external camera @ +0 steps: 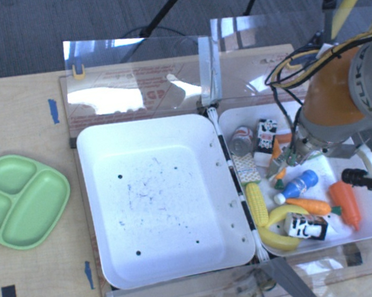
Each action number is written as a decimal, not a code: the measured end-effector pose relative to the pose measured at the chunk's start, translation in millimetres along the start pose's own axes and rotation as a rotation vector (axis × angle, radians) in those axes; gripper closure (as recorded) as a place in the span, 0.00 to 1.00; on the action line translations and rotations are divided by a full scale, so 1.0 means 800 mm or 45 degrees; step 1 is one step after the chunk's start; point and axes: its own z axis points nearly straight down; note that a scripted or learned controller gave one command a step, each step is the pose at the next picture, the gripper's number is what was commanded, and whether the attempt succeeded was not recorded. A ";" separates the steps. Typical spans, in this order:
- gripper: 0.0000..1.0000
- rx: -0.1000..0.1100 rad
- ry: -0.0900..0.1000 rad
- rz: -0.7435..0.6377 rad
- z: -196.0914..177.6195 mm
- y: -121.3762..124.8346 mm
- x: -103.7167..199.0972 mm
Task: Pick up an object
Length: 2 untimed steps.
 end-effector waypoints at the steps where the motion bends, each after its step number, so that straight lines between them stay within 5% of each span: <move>1: 1.00 0.036 0.023 0.038 0.010 0.065 -0.032; 2: 1.00 0.006 0.008 0.095 -0.127 0.116 -0.025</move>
